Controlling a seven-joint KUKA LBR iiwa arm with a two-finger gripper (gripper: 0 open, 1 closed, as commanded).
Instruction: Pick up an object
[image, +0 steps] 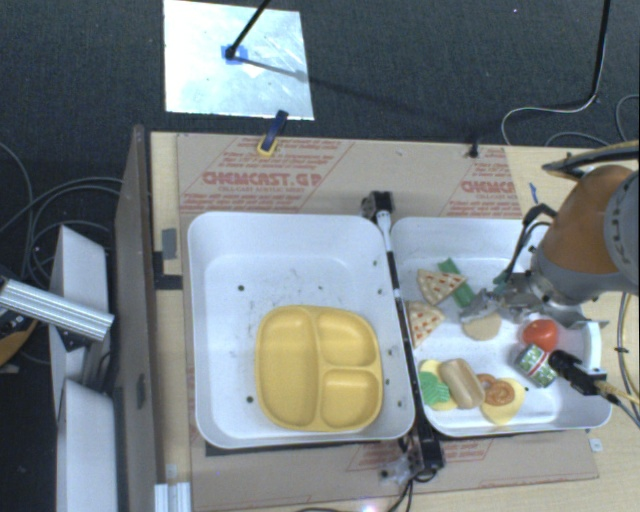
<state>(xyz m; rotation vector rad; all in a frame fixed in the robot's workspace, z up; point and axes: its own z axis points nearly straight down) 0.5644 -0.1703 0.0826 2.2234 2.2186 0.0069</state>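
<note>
The end effector (487, 303) is positioned low inside the right bin (480, 232), near the bin's centre. Whether it is spread or pressed together cannot be determined, because the parts are small and blurred. Its tip is directly above a tan, rounded piece (482, 327); contact between the two cannot be confirmed. The grey arm (585, 255), with its orange band, enters from the right side of the view and covers the bin's right portion.

Candidate objects for the pick lie in the right bin. Two triangular cracker-like pieces (437, 286) lie left of the end effector, one above the other; a small green item (450, 268) sits beside the upper one. A red tomato-like ball (541, 332) lies to the right of the tan piece, with a small green-and-red can (536, 366) just below it. Along the bin's front edge lie a green piece (433, 388), a hot-dog bun (461, 382) and a yellow piece with a red centre (501, 393), touching or nearly touching.

The left bin (290, 240) holds a yellow compartment tray (320, 366). Both bins rest on a cardboard sheet (300, 170) on the bench.
</note>
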